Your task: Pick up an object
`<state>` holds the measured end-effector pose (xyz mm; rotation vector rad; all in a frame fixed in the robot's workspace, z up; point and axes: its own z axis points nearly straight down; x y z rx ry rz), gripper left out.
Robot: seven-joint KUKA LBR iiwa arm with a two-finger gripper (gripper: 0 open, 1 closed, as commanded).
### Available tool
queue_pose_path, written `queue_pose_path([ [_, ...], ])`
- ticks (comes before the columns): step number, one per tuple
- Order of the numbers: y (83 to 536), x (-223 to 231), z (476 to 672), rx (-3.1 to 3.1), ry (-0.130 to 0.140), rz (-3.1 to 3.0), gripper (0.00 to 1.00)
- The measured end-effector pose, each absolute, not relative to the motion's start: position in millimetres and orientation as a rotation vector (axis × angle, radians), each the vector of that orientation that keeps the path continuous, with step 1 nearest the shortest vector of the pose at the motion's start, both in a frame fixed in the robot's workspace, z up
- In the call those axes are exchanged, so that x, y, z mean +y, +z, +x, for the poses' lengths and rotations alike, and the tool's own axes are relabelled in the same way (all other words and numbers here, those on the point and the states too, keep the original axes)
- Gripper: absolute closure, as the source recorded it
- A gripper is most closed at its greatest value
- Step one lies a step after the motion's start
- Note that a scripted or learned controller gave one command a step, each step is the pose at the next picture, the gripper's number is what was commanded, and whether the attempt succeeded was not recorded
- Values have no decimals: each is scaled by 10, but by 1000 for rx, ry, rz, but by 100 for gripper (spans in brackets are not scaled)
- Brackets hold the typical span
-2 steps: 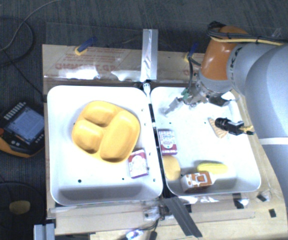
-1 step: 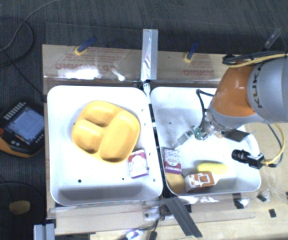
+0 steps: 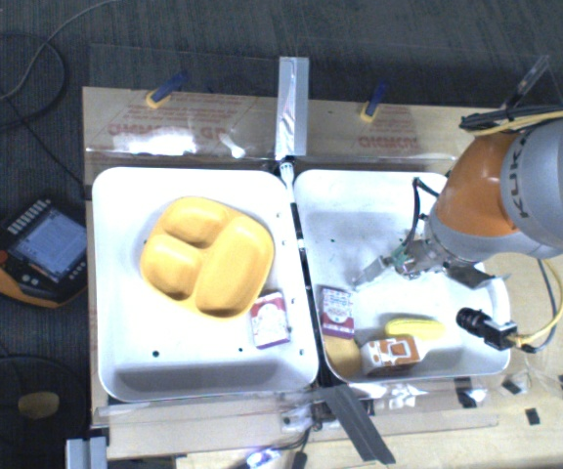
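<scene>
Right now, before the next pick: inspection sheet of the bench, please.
Surface: two white bins side by side, left bin, right bin, on a bench.
Job's things: yellow plush and small carton in left bin; purple packet, banana, orange carton in right bin.
Clutter: clips on the back board.
Grippers: gripper low over right bin, apart from the items; jaws' state unclear.
Cables: black cable at the wrist.
Surroundings: pendant on dark floor, left.

Two bins side by side, arm reaching in from the right.
Left bin: a cushion centre, a small carton lower right. Right bin: a packet, a box and a banana along the lower edge.
</scene>
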<state>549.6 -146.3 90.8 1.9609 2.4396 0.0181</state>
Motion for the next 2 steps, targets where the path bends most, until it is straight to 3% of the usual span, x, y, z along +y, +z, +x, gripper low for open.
queue_pose_path([
  [1, 914, -1471, 4896, 2496, 12, 1880, 0],
  [2, 960, -1992, 4837, 2025, -1, 2405, 0],
])
